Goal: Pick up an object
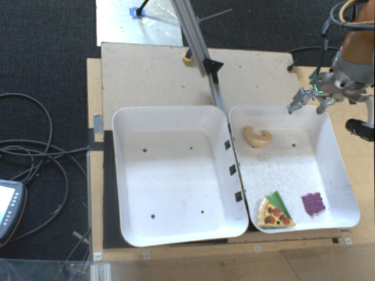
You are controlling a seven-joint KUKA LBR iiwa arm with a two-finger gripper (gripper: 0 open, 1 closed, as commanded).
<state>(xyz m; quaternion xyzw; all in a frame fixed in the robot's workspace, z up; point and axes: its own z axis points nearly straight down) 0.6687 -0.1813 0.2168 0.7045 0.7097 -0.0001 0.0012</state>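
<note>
The right bin (337, 157) holds three things: a tan croissant (257, 136) near its back left, a pizza slice (274, 212) with a green edge at the front, and a purple grape bunch (313, 203) at the front right. My gripper (306, 103) hangs over the bin's back right rim, above and to the right of the croissant. Its two fingers are spread apart and nothing sits between them.
The left bin (126, 157) stands beside the right one, sharing a middle wall. A grey camera pole (193, 34) slants across the bench behind the bins. Cables and a tablet (9, 206) lie on the floor at the left.
</note>
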